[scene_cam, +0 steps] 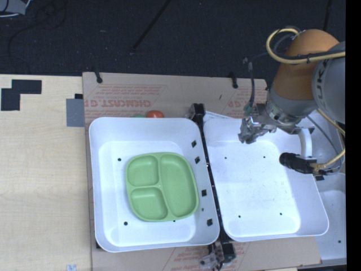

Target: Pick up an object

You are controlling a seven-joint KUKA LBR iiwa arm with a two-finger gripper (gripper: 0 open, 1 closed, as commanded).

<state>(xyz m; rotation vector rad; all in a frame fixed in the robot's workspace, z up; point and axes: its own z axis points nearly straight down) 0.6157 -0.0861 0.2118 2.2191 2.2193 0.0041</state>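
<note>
Green divided plate (161, 186) flat in the left bin (107, 140), well apart from the tool (249, 132) poised over the right bin's (265, 224) far edge, opening impossible to tell, plate down-left across the divider, long axis slanting.

Smooth green plastic plate (161, 186), glossy white plastic bins (107, 151), matt cardboard underlay (169, 97).

Divided plate (161, 186) in left bin (107, 137); right bin (293, 219) adjoining; claw (248, 133) above right bin's far-left corner.
</note>
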